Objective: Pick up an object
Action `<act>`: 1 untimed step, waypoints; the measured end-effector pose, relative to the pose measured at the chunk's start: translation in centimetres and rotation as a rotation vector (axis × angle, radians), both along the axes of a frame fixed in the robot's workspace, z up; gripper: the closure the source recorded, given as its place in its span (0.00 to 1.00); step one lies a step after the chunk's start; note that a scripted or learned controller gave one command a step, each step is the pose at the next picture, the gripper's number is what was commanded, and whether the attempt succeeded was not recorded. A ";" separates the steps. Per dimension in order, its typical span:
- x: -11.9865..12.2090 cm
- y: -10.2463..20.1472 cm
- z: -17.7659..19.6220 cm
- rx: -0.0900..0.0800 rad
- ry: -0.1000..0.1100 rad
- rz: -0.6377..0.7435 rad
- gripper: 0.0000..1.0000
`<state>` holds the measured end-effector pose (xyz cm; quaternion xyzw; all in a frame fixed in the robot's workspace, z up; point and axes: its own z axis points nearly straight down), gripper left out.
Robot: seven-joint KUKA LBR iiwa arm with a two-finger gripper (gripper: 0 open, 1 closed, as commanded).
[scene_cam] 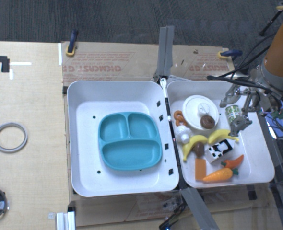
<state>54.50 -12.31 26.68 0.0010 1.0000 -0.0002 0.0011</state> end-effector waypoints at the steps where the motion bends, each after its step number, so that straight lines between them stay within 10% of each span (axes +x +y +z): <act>1: -6.4 1.1 -14.4 0.000 0.002 -0.040 0.00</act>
